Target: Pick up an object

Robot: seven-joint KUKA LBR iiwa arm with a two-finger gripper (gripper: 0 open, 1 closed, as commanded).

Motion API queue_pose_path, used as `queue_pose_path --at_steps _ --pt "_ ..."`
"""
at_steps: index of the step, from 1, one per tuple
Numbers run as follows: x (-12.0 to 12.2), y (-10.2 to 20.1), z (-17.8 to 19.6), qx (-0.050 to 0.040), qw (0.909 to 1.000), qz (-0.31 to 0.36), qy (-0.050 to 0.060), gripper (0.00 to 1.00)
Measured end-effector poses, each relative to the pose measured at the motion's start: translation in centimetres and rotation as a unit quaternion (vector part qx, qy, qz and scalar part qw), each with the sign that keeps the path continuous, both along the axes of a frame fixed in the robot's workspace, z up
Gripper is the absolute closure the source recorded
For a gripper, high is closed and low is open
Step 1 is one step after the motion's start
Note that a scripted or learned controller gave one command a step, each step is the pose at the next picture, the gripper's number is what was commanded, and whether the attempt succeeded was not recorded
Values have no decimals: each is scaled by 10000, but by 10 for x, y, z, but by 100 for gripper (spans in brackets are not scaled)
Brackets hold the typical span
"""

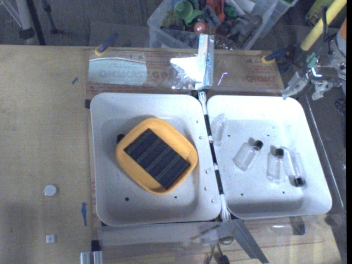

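My pincer (306, 82) hovers past the right bin's (313, 202) far right corner, its grip unreadable; three clear vials (247, 153) lie near that bin's middle

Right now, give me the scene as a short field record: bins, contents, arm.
left bin: one yellow slab with a dark ribbed panel, lying flat, turned diagonally
right bin: three small clear vials with dark caps: one left of centre, one in the middle, one to the right
gripper: at the upper right, beyond the right bin's far corner, above neither bin's contents
held: nothing visible
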State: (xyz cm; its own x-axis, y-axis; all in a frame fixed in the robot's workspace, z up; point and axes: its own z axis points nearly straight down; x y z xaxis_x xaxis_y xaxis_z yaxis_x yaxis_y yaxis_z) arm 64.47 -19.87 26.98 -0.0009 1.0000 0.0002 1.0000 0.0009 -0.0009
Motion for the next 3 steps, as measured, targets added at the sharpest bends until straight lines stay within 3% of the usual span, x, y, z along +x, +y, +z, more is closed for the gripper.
queue_pose_path --at_steps 1,2,3 --pt "-112 61 -66 0 9980 626 -4 0" --pt "-137 69 -23 -11 9961 882 -24 0" --pt "-105 37 -43 -12 9973 739 -23 0"
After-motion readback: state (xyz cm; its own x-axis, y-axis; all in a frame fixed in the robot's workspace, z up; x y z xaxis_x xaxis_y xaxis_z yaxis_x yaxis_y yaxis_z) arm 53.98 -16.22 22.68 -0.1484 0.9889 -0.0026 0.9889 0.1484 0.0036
